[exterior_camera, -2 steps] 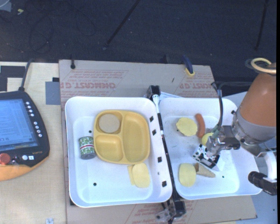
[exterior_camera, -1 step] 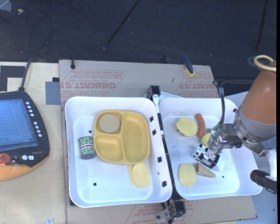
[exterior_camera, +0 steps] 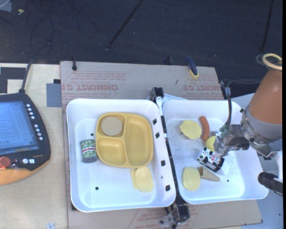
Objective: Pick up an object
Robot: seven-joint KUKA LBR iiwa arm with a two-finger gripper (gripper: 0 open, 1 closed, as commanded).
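While gripper (exterior_camera: 220,146) hovers low in right bin (exterior_camera: 248,187), can't tell jaw state, wrist blocks it. Black-white patterned item (exterior_camera: 210,159) sits just below jaws, likely target; hot dog (exterior_camera: 205,126) just above-left, 2 yellow slices (exterior_camera: 190,129) further left.

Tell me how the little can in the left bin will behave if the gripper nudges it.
The small can seems to lie on its side against the yellow divided plate, so a push would probably roll it. It looks rigid and likely light. Its round wall could slip from the gripper.
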